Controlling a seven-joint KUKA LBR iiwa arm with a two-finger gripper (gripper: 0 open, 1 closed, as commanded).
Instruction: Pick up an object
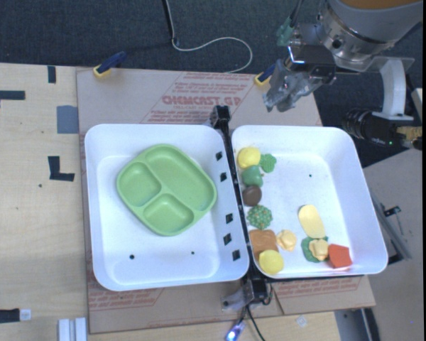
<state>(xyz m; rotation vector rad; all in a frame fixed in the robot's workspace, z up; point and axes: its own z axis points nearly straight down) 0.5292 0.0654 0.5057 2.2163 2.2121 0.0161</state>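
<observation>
My gripper (282, 96) hangs above the cardboard behind the right bin (341, 155), near its far left corner, with nothing seen between its fingers. Small toy foods lie in the right bin. Along its left wall sit a yellow lemon (248, 156), a green piece (267, 163), a brown ball (252, 195), a green broccoli (259, 216), an orange-brown block (263, 241) and a yellow ball (270, 262). Toward the front right lie a pale yellow slice (312, 221), a small yellow piece (287, 239), a green-yellow piece (314, 249) and a red block (339, 256).
The left bin (103, 212) holds a green divided plate (166, 188). A black clip strip (227, 190) joins the two bins. A white cable (199, 45) loops on the dark floor behind the bench. A blue-yellow clamp (108, 64) grips the cardboard's far left corner.
</observation>
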